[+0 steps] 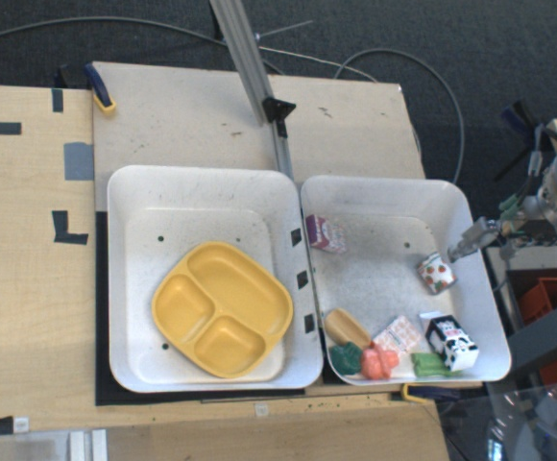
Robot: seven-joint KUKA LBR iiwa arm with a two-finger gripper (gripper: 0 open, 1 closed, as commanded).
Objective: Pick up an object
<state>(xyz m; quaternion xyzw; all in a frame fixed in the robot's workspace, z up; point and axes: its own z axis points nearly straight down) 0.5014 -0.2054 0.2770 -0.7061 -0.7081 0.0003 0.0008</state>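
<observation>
A pale wooden table [29, 257] with grey tape marks filled the left and centre of the frame, dark carpet [432, 17] crossed by thin cables lay along the top, and a metal pole [243, 46] slanted down from upper centre.

grey pole [245, 51] crosses bench [192, 113]; blue clamp [99, 86] at corner

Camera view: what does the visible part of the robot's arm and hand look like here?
At the right edge, beside the right bin, a slim grey metallic piece of the hand slants toward the bin wall. Behind it sits a pale, blurred body with thin dark cables and small green bits. Finer markings are too blurred to tell.
</observation>
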